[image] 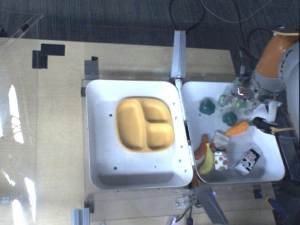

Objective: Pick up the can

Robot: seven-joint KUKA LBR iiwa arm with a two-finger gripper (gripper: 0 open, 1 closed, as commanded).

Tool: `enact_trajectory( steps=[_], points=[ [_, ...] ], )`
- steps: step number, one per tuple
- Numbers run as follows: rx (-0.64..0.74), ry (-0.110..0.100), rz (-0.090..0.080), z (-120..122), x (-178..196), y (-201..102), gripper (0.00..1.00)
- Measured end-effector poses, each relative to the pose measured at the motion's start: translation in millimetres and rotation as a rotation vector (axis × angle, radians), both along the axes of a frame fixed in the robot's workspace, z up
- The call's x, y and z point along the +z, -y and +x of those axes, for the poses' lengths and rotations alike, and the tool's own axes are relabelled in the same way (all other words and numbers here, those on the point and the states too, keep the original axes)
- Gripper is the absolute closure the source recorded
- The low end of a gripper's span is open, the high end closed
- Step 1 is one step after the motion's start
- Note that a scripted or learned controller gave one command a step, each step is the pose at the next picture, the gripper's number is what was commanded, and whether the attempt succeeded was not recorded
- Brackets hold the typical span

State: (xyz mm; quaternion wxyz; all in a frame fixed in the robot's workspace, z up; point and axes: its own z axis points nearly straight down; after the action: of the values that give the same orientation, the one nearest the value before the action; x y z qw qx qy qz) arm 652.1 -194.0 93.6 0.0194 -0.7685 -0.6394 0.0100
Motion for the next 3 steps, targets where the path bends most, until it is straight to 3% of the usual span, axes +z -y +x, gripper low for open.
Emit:
enact_trajectory(
  steps=[1, 2, 3],
  points=[
    [0.003, 0.020, -0.012, 4.1, 13.5, 1.8, 1.00],
    [0.004, 0.016, -0.011, 3.2, 12.7, 1.8, 0.00],
    [-0.030, -0.001, -0.009, 9.4, -10.1, 2.2, 0.00]
  ],
)
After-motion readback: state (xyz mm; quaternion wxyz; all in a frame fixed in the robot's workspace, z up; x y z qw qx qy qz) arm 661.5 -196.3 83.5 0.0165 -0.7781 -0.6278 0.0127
